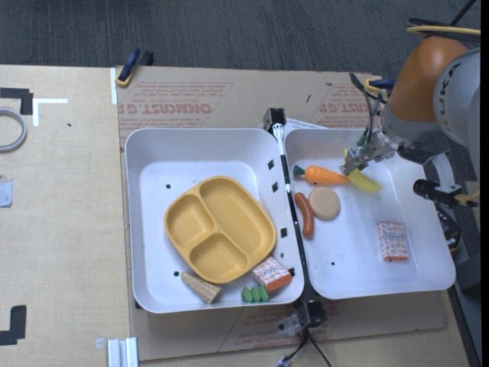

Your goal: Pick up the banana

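Note:
The banana [365,180] is a small yellow piece lying in the right bin [428,270], near its far side. My gripper [356,160] comes down from the arm at the right and sits right over the banana's upper left end, touching or nearly touching it. An orange carrot [325,177] lies just left of the banana, its tip close to the gripper.
The right bin also holds a beige round disc [325,203], a red sausage [306,214] and a small carton [393,241]. In the left bin [145,205] are a yellow divided plate [220,228], a wafer piece [200,287], a green item [256,293] and an orange carton [273,274].

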